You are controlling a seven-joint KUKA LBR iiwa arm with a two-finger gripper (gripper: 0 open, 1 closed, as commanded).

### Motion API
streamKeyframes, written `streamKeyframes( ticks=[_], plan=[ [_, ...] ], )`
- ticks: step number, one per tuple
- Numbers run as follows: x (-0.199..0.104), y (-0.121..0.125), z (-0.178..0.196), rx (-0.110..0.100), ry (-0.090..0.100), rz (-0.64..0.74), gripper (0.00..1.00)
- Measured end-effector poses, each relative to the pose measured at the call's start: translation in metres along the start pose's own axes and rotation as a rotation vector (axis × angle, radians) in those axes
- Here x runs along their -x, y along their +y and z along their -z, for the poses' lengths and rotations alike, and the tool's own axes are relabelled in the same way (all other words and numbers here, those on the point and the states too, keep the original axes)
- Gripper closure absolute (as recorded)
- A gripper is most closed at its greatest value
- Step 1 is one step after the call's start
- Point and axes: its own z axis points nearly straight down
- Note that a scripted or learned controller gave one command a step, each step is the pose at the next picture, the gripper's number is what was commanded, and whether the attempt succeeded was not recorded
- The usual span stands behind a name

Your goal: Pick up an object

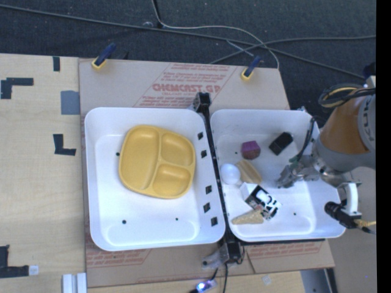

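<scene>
The right bin [263, 115] holds several small objects: a purple cube [250, 149], a black block [280, 143], a white ball [230, 174], a tan wedge [249, 171], a black-and-white object [263, 201] and a tan cone-like piece [247, 218]. My gripper [291, 177] hangs low over the right half of this bin, right of the tan wedge and below the black block. It touches none of them, and nothing shows in its grasp. A yellow divided plate [157, 162] lies in the left bin [93, 163].
The grey arm with its orange band [342, 133] leans in over the right bin's right wall. A black divider with clips [211, 170] runs between the bins. Cables [256, 41] cross the dark floor behind the bench. Two clamps [104, 57] hold the cardboard base.
</scene>
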Motion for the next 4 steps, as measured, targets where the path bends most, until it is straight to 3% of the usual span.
streamKeyframes(
  ticks=[3, 4],
  plan=[
    [0.002, -0.014, 0.181, 0.003, 0.002, 0.0, 1.0],
    [-0.048, -0.007, 0.183, -0.002, 0.005, 0.005, 1.0]
  ],
)
